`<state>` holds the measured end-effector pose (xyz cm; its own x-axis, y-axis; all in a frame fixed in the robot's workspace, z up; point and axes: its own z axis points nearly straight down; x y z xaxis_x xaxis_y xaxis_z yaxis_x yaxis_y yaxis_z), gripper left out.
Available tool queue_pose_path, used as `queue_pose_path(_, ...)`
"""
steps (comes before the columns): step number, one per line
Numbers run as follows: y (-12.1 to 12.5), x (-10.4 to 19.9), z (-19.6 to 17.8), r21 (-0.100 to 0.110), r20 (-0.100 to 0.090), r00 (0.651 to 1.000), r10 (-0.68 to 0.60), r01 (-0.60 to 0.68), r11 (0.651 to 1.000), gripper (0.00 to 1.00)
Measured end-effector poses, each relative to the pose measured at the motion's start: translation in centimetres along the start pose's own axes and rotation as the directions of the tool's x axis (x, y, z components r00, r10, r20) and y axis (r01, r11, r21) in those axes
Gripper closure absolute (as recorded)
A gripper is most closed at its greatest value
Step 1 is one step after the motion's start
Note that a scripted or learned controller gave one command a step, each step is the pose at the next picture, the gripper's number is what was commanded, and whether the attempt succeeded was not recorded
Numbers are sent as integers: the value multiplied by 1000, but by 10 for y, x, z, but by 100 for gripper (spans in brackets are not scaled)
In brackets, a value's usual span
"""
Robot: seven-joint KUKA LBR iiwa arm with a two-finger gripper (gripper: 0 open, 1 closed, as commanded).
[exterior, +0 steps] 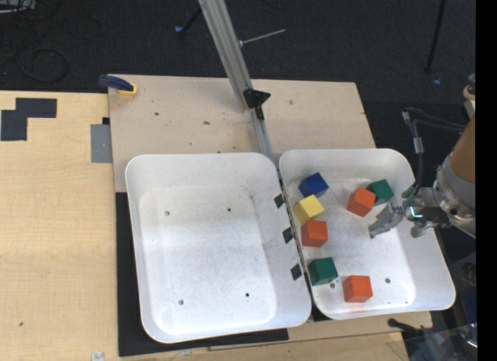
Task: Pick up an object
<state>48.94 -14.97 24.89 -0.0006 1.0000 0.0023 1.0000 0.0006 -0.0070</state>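
Gripper (400,221), seen from above at the right side of the right bin (423,289): its two fingers are spread apart, one grey finger (380,223) slanting down to the left over the bin floor and the other near the bin's right wall, with nothing between them. The nearest objects are an orange cube (361,201) and a green cube (380,190), touching each other just up and left of the gripper and apart from it. Along the bin's left wall lie a blue cube (313,184), a yellow cube (308,207) just below it and touching it, and an orange-red cube (314,233) directly beneath the yellow one. Lower in the bin sit a second green cube (323,269) by the left wall and a second orange cube (357,288) near the front wall, well apart from the gripper. The left bin (147,189) adjoins the right bin, the two joined by small black clips along the shared edge. Both bins rest on a pale wooden bench (186,115); a slanted aluminium bar (229,49) rises from the bench behind the bins, and a blue-and-yellow clamp (118,84) sits at the bench's far left corner. Beyond the bench the floor (349,26) is dark, with cables lying on it.
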Motion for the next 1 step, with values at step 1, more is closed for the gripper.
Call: queue_pose_path(1, 1, -1, -2, -5, 1, 1000, 3, -3, 1000, 0)
